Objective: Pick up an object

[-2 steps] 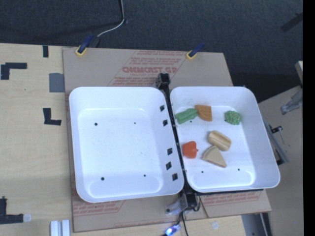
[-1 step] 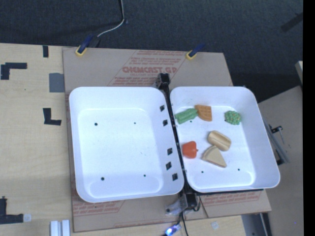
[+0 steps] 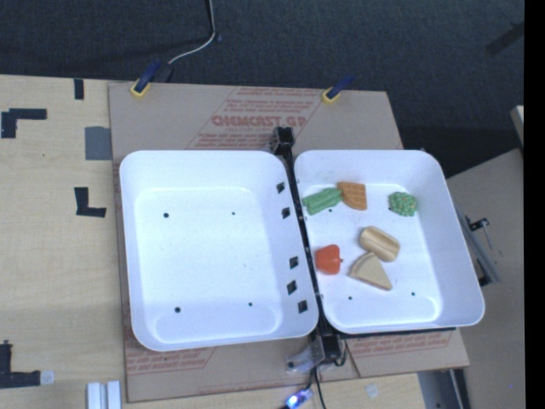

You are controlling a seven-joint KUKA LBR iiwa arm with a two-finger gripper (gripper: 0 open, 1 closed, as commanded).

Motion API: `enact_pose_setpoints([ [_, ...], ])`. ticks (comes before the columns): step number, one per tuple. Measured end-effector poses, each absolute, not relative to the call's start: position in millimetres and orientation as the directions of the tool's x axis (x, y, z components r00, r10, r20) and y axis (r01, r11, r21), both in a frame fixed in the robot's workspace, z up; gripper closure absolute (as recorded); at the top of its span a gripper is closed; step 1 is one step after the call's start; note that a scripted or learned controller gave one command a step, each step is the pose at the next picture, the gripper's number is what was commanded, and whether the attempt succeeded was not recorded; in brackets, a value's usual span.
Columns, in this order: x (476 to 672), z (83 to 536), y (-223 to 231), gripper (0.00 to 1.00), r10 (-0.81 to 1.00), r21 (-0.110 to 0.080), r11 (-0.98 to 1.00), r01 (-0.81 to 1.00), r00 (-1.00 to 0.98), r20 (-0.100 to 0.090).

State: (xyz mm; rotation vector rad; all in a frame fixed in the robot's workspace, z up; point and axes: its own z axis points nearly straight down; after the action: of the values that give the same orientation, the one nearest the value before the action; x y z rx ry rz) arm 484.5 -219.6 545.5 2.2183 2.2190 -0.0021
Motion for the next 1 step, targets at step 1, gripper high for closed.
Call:
enact_pose_setpoints([
  [1,541.6,426.5,-223.0,1.0,1.0,-0.008,0.002,1.0,-0.002,0.001],
])
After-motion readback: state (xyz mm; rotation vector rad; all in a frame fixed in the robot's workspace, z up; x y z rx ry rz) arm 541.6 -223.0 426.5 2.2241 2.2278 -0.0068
